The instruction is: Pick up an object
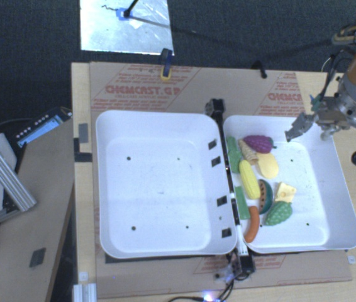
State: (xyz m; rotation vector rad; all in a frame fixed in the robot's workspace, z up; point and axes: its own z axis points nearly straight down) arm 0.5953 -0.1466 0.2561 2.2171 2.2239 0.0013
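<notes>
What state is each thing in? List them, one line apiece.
gripper: hovering over the right bin's far edge, holding nothing visible.
purple toy: lying in the right bin, untouched.
yellow corn: lying flat among the pile.
orange carrot: lying by the divider.
left bin: resting flat.

In the right shallow white plastic bin [329, 187], beside its left wall, lie a purple toy eggplant [259, 143], a pale yellow lemon-shaped toy [268, 165], a bright yellow corn cob [249, 179], a knobbly green toy [278, 213] and an orange carrot [252, 226]. Tan cardboard [140, 83] with red lettering lies behind the bin.
</notes>
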